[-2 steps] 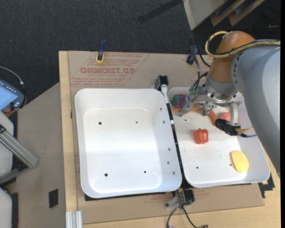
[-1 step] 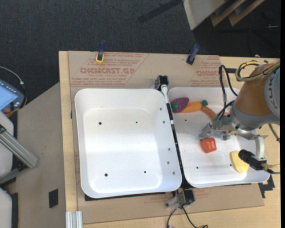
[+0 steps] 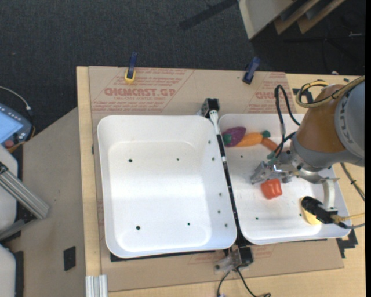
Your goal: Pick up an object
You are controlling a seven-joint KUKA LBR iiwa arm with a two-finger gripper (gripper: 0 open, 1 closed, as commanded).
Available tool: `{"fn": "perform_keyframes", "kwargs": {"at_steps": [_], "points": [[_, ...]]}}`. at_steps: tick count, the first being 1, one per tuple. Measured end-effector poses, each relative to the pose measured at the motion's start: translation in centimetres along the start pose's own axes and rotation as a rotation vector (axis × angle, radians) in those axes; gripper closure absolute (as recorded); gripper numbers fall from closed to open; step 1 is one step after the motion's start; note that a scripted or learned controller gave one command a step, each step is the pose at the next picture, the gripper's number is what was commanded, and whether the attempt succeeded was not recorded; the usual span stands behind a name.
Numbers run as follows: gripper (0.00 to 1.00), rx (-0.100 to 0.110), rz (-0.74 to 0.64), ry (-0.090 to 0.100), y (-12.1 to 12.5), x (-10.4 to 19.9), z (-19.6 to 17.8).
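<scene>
Dark grey carpet (image 3: 69, 35) surrounds the cardboard-topped bench (image 3: 174, 81), with pale wooden furniture (image 3: 290, 14) top right.

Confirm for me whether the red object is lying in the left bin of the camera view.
No: the red object lies in the right bin, on its white floor close beside the gripper.

Two white bins: the right bin (image 3: 261, 216) and another (image 3: 156, 191) to its left. Inside the right bin are one purple vegetable (image 3: 234, 136), one carrot (image 3: 250, 140) and one red block (image 3: 271, 188). Beyond it, two blue clamps (image 3: 131, 68) (image 3: 251, 69).
</scene>
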State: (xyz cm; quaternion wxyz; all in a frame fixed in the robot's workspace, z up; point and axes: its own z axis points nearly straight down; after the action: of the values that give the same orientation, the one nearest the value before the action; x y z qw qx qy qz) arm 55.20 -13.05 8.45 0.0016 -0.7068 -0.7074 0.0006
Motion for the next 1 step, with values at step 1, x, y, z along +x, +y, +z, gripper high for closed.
{"fn": "perform_keyframes", "kwargs": {"at_steps": [1], "points": [[1.00, -0.002, 0.002, -0.001, 0.05, -0.03, -0.99]]}}
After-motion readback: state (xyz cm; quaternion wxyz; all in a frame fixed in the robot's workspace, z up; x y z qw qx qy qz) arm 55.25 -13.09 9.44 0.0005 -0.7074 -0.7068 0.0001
